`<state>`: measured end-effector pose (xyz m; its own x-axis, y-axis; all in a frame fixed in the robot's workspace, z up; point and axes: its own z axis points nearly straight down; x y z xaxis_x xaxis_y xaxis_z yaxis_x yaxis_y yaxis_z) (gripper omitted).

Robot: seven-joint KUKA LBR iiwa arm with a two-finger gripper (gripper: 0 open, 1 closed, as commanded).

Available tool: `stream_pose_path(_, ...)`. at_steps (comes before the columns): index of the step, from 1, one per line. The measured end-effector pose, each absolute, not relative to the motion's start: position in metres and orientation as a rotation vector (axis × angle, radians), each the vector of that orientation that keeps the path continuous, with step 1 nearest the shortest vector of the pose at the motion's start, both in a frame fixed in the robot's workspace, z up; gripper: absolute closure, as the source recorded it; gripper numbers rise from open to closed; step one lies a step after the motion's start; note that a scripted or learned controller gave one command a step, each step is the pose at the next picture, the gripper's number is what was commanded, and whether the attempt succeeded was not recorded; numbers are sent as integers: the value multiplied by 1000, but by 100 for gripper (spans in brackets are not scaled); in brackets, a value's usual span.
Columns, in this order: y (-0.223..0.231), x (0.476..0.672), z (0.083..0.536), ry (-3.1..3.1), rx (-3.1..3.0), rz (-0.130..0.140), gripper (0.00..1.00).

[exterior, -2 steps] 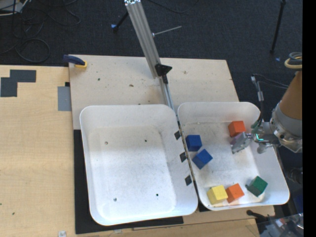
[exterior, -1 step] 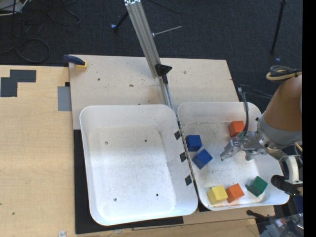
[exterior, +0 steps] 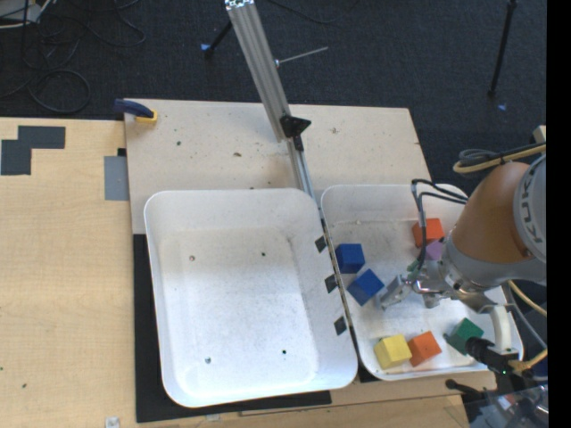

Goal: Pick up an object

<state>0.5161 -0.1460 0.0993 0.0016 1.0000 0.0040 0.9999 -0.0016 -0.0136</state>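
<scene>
gripper (exterior: 399, 293) is hanging low in the right white plastic bin (exterior: 385, 205), metal fingers pointing left, tips sitting just right of the lower blue cube (exterior: 366, 286). fingers are looking slightly parted with nothing between them, so i'm reading it as open and empty, though the tips are small and a bit blurred.

going near to far in that bin: small yellow cube (exterior: 392, 351) and small orange cube (exterior: 425, 346) are sitting side by side at the front wall, roughly touching. dark green block (exterior: 465, 334) is lying just right of them, partly under the arm. lower blue cube is sitting tilted near the divider, closest to the fingertips, so i'm treating it as the likely target. second blue cube (exterior: 350, 257) is sitting just behind it, apart. small purple piece (exterior: 434, 250) and another orange cube (exterior: 428, 231) are sitting further back, against the wrist.

handling guess: these are looking like small rigid toy blocks, light, stiff, not fragile, faces probably smooth and a bit slippery. flat parallel faces are giving the best hold; i'd be squeezing across two opposite sides at mid-height, not corner to corner. the target being rotated means the wrist needs aligning first, else it's likely squirting out.

left white plastic bin (exterior: 178, 212) is sitting alongside.
</scene>
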Motion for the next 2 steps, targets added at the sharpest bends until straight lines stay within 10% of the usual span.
stream_pose_path(1, -147, 517, 91, -2214, -2222, 4, 0)
stream_pose_path(2, -148, 516, 99, -2204, -2224, 6, 100)
